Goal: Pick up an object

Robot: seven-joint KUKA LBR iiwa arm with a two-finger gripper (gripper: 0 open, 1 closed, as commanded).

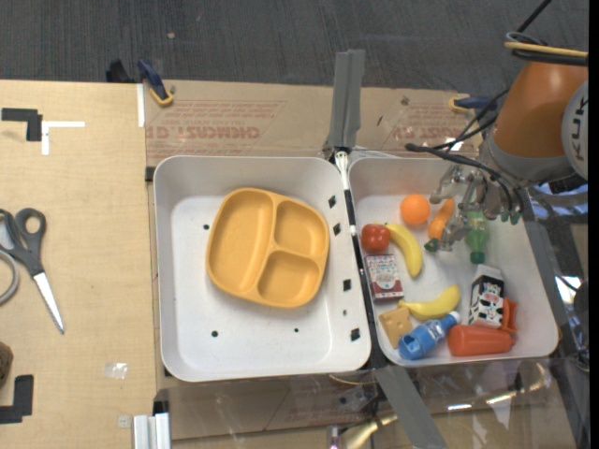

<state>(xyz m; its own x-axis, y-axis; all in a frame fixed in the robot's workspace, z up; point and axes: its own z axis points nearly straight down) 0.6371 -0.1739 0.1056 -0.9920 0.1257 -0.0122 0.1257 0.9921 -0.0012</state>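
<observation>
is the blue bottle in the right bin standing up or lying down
Lying down. The blue bottle rests on its side near the right bin's front edge, its length running across the floor between the cracker and the red-orange object.

Two bins (168, 251), one plate (269, 248), two bananas (408, 249), one scissors (37, 265)

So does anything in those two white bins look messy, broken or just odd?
Nothing looks broken or spilled. The right bin is a loose jumble: two bananas, a blue bottle and a milk carton lie at odd angles. The yellow divided plate sits slightly askew in the left bin.
</observation>
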